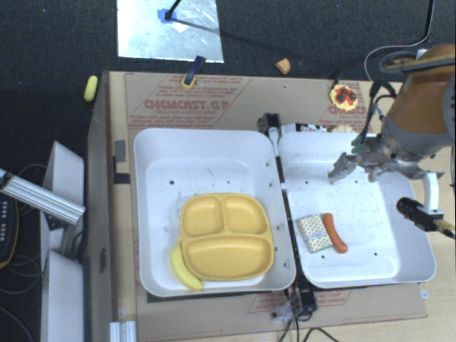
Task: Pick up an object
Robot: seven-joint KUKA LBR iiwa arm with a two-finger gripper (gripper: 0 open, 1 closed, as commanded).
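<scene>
In the right bin (pixel 406 269) an orange sausage (pixel 335 232) lies next to a small pale patterned block (pixel 314 233), near the bin's front left. My gripper (pixel 356 171) hangs over the same bin's far half, up and to the right of those two. Its fingers are spread, with nothing between them. In the left bin (pixel 153 191) a yellow divided plate (pixel 226 237) rests at the front, and a yellow banana (pixel 184 269) lies against the plate's front left corner.
A black divider (pixel 280 184) runs between the bins. A toy pizza (pixel 344 96) sits on the cardboard behind the right bin. An orange bit (pixel 283 65), a yellow piece (pixel 90 87) and a blue-handled tool (pixel 192 71) lie beyond the bins.
</scene>
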